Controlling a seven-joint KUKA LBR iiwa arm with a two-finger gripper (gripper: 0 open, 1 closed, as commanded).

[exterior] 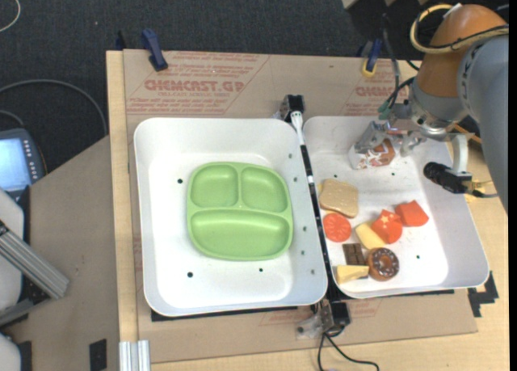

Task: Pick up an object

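Camera view: arm [464, 62] reaches down-left into right bin [456, 232]; tool [377, 149] clamped on red-white object [381, 154].

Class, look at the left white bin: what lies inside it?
Inside the left white bin lies one green divided plate, flat, with three compartments that hold nothing. The bin floor around it shows small dark dots. Whatever is beneath the plate is covered.

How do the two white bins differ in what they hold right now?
The left bin holds one green divided plate, lying flat near its middle. The right bin holds several small toy foods, among them a bread slice, a tomato slice and a chocolate doughnut; the tool hangs over its far end. Both are shallow and white.
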